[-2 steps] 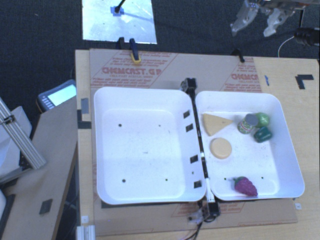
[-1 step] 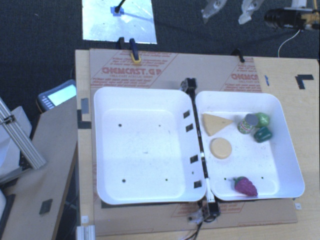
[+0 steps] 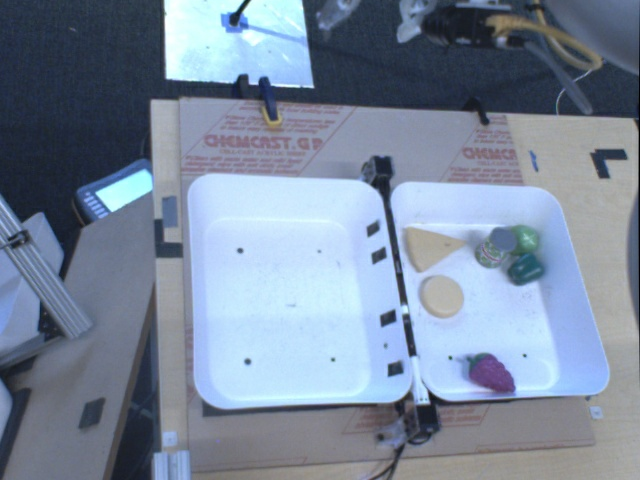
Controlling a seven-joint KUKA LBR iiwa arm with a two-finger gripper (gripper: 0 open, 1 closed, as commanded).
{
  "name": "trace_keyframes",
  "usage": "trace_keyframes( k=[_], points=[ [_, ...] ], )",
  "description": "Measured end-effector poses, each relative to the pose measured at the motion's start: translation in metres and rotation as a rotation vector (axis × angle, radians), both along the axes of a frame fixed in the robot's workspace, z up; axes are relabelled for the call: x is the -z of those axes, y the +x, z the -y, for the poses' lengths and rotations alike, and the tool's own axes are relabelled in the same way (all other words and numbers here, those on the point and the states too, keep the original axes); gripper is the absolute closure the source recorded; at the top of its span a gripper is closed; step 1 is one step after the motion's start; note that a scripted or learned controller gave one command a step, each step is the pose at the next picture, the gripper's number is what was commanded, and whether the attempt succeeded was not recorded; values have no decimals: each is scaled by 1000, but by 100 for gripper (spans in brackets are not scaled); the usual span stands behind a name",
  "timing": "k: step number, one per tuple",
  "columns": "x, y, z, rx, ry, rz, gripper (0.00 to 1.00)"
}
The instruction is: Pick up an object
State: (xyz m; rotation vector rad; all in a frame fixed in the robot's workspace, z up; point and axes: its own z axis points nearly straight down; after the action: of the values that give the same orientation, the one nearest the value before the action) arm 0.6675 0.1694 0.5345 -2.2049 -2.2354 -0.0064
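The right bin [image 3: 577, 298] holds several small objects. A yellow cheese wedge [image 3: 432, 246] lies near its left wall, with a round tan disc [image 3: 441, 296] just below it. A grey-green can [image 3: 492, 249], a light green ball [image 3: 523, 239] and a dark green piece [image 3: 526, 268] cluster toward the right wall. A purple bunch of grapes [image 3: 491, 372] lies near the front wall. My gripper [image 3: 372, 13] hangs high at the top of the view, beyond the bins' far edge, open with nothing between its fingers [image 3: 338, 6].
The left bin [image 3: 200, 268] stands beside the right one, joined by a black divider with clips [image 3: 392, 288]. A shiny metal plate [image 3: 238, 26] lies beyond the bench. A wooden ledge with a metal rail [image 3: 40, 278] borders the left.
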Motion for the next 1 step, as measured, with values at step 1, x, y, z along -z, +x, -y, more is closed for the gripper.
trace_keyframes(
  k=[1],
  points=[
    [0, -7, -70, 2, -1, 0, 0]
  ],
)
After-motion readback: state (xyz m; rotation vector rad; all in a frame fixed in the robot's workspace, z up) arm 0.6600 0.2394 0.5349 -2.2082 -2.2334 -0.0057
